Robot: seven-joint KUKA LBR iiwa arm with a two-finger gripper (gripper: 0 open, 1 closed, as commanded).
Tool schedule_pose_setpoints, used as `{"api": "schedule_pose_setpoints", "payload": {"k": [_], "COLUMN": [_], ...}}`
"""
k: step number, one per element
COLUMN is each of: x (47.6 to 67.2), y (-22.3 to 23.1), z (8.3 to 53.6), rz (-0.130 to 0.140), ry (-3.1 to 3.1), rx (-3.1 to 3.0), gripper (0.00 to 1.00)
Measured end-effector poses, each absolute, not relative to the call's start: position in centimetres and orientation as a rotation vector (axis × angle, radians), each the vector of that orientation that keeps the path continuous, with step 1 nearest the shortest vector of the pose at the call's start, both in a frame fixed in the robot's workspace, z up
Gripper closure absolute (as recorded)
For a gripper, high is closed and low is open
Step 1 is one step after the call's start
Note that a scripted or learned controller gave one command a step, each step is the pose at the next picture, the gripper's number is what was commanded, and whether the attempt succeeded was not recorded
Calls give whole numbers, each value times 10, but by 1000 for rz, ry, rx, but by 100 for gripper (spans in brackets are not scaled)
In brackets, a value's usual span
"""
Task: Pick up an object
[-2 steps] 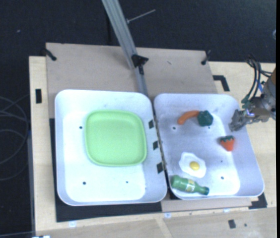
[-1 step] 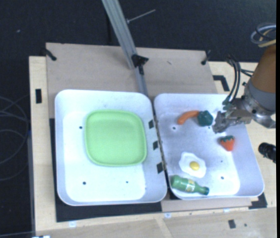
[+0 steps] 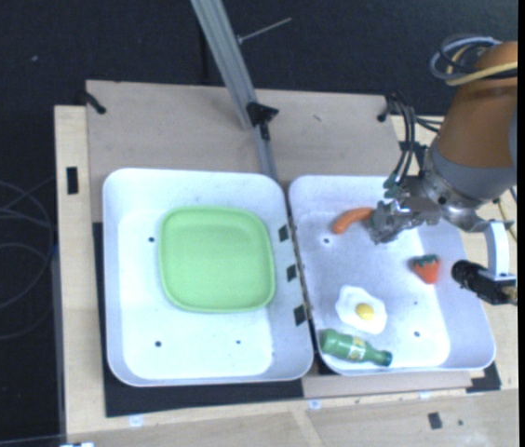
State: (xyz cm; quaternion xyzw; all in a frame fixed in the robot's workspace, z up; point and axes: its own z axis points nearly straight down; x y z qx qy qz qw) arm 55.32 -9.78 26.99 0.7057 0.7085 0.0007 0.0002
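Orange carrot-shaped toy (image 3: 350, 219) is the likeliest target: it lies flat on the floor of the right shallow white bin (image 3: 467, 343), toward the far left part, and the two-finger gripper (image 3: 385, 227) sits just beside its right end, low over the bin. You can't tell from this view if the jaws are spread or closed; they're a dark blur, so no call there. Nothing is visibly between them, so count the pick as not yet done. You're at the approach/contact stage; grasp and lift are left.

Other candidates in the same bin, all resting on its floor: small red strawberry toy (image 3: 426, 268) near the right side, white fried-egg toy with yellow yolk (image 3: 362, 310) toward the near middle, green plastic bottle (image 3: 356, 348) lying on its side at the near rim. Left white bin (image 3: 132, 343) carries a pale green square plate (image 3: 217, 259), flat, roughly centred, well apart from the arm.
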Motion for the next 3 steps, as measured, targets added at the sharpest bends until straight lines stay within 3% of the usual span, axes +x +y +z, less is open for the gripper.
{"api": "schedule_pose_setpoints", "payload": {"k": [3], "x": [574], "y": [66], "z": [256], "rz": [1], "ry": [2227], "rx": [2218], "gripper": [100]}}
